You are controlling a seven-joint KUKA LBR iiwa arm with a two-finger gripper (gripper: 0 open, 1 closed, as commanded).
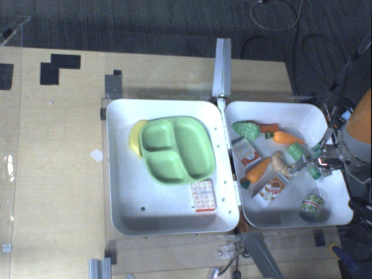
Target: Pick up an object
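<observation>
Right bin (334,217): a cluster of toy items is seen just left of the fingers (307,165) — green can (295,151), carrot (257,170), orange pepper (286,137), small carton (271,189). A round tin (312,207) is seen below the fingers, apart from them. Whether the fingers are open or closed cannot be told; nothing is seen held between them. Far left of the fingers, in the left bin (122,211), a green divided tray (176,148) is seen over a yellow item (136,138), a card (203,196) beside it. Both bins are carried by the bench (52,173).
</observation>
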